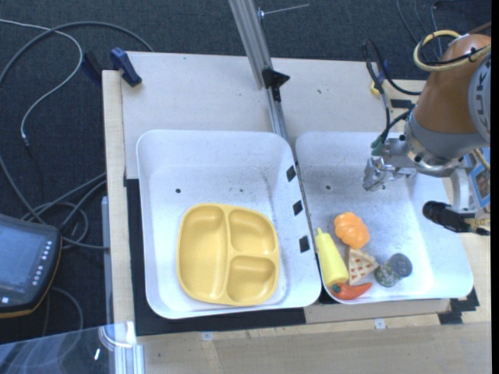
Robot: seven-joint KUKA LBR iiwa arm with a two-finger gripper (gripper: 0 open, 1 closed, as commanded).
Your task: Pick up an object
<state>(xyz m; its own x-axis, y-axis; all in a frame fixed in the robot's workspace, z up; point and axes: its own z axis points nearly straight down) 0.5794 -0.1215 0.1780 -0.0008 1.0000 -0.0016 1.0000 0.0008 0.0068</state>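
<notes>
Here, the left white bin [156,162] holds a yellow divided tray [228,253], while the right white bin [335,150] holds a yellow bottle [332,259], orange fruit [352,227], pizza slice [361,267], red pepper [352,291] and grey lump [394,268] in its near corner, well below the hovering gripper [376,176].

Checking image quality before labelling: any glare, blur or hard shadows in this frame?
Camera view: light is even and soft, no hard shadows; the white bins read bright but keep their speckle; the yellow divided plate is sharp with mild sheen; the gripper looks slightly soft; small toys near the yellow bottle are low in detail.
</notes>
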